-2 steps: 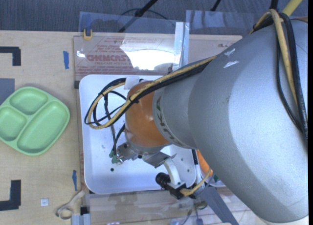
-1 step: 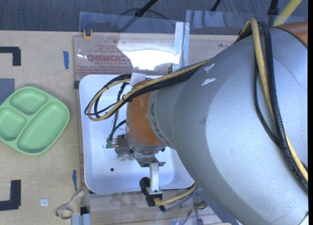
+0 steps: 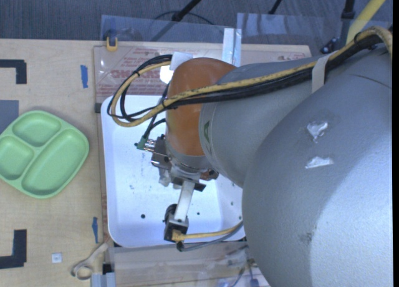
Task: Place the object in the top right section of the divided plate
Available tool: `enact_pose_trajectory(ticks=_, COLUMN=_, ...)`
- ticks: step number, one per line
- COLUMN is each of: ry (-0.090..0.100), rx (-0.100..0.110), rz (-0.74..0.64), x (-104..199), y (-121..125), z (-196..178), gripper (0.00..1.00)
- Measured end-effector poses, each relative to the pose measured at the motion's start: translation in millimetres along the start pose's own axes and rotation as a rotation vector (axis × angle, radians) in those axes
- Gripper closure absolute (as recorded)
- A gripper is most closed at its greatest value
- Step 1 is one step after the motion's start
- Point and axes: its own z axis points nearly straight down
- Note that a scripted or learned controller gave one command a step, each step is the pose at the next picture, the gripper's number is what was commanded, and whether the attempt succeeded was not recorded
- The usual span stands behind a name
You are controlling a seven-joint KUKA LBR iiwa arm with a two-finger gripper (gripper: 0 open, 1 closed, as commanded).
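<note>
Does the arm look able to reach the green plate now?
Probably yes: the green plate lies bare on the bench left of the white bin; only the bin wall separates it from the arm.

The white bin (image 3: 124, 176) looks like smooth, glossy plastic (dark specks mar its floor). Left of the bin, the green divided plate (image 3: 43, 153) is smooth plastic with a soft sheen, lying on a bench (image 3: 50, 61) of pale, matt wood grain. Over the bin, the arm (image 3: 312, 155) has a matt grey casing, and its orange band (image 3: 187, 108) is shinier. Behind the bin stands a clear, reflective plastic sheet (image 3: 168, 33).
</note>
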Motion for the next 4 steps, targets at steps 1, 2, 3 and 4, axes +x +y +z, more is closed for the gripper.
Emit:
enact_pose_trajectory(ticks=1, ry=-0.001, rx=0.001, rz=0.408, x=-3.7, y=1.2, z=11.9, gripper=1.00)
enact_pose_trajectory(ticks=2, ry=-0.002, rx=0.004, rz=0.647, x=-1.5, y=0.4, z=38.6, gripper=1.00)
enact_pose_trajectory(ticks=3, ry=-0.002, rx=0.004, rz=0.442, x=0.3, y=2.7, z=57.2, gripper=1.00)
enact_pose_trajectory(ticks=4, ry=0.001, rx=0.001, rz=0.862, x=-1.6, y=1.1, z=86.0, gripper=1.00)
